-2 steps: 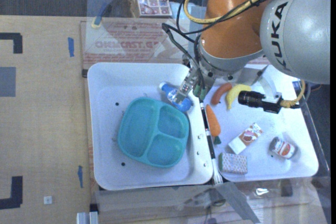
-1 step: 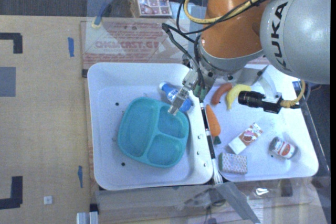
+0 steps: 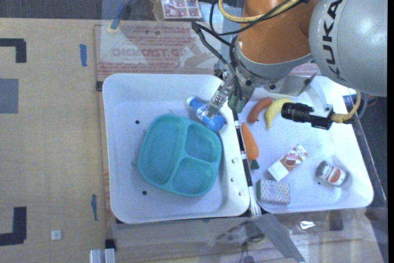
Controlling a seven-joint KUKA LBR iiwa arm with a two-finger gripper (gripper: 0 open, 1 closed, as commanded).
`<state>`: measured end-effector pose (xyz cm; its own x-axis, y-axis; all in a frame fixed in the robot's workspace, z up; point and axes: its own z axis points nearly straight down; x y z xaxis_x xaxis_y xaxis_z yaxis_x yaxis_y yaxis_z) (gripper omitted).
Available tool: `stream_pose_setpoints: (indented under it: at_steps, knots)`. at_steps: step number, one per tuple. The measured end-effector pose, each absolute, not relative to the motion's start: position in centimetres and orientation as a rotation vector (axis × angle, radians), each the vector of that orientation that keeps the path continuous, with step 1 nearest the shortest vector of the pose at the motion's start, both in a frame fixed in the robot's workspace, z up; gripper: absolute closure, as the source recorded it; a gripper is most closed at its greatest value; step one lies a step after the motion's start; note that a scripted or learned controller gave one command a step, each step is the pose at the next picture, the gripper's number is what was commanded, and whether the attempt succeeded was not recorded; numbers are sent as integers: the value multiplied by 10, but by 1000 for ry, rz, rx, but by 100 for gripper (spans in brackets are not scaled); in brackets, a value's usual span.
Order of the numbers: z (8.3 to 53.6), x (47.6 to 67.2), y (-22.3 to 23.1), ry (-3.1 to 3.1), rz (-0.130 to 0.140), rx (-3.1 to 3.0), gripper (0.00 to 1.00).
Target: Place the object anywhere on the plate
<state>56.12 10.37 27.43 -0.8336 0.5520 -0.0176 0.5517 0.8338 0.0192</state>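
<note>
Blue bottle not yet on the plate.
Your gripper (image 3: 217,103) pinches the blue bottle (image 3: 205,114) at the teal plate's (image 3: 178,157) one o'clock rim; lowering and release remain.

Carrot (image 3: 249,141), banana (image 3: 274,111), carton (image 3: 289,162), can (image 3: 332,173).

The arm (image 3: 320,15) runs off the top and right edges, and its bulk hides the far part of the right bin (image 3: 360,151). The gripper (image 3: 217,103) covers part of the blue object (image 3: 206,115) at the plate's (image 3: 178,157) far right rim; whether it grips is unclear.
</note>
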Motion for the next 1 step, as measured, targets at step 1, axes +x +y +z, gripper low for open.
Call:
stream_pose_setpoints:
  at_steps: [1]
  knots:
    - [166,555,175,2930,0,1135,100]
